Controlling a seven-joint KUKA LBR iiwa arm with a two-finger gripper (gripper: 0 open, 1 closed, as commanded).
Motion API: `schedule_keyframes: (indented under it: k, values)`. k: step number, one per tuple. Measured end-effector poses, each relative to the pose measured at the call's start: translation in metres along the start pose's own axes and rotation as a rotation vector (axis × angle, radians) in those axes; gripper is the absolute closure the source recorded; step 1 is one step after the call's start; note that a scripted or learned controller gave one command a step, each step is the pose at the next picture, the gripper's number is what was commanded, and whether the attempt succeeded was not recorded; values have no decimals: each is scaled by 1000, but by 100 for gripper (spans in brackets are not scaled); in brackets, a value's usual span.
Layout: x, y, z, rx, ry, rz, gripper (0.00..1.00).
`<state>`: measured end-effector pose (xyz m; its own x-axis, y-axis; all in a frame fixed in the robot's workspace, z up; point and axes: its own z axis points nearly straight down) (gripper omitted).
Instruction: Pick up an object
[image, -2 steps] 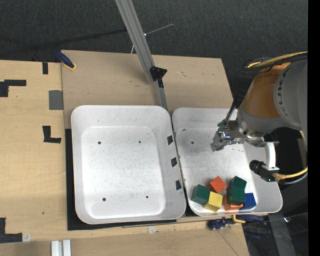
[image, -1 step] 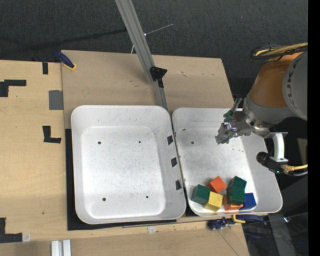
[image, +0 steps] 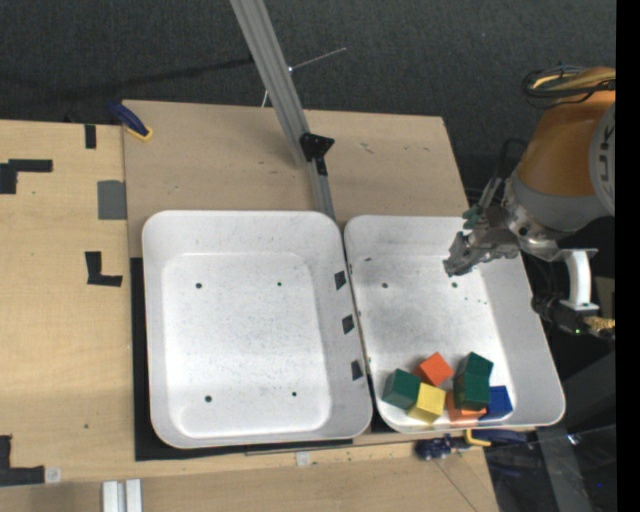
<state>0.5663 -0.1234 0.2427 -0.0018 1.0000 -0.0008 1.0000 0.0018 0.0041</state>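
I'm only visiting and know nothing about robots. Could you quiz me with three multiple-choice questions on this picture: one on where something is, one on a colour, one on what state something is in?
1. Where are the blocks piled?
A. Near corner of the right bin
B. Middle of the left bin
C. On the bare bench

2. What colour is the block at the top of the pile as seen here?
A. Purple
B. Orange
C. White

3. Where is the gripper just now?
A. Down among the blocks
B. Over the left bin
C. Over the far part of the right bin, apart from the blocks

Answers: 1 A, the pile sits at that bin's near edge. 2 B, an orange cube tops it. 3 C, white floor separates it from the pile.
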Motion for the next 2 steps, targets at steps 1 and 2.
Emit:
schedule_keyframes:
  k: [1,2]
  values:
    - [49,19,-7,4,3,-5,100]
    - [97,31,-11,4,3,-5,100]
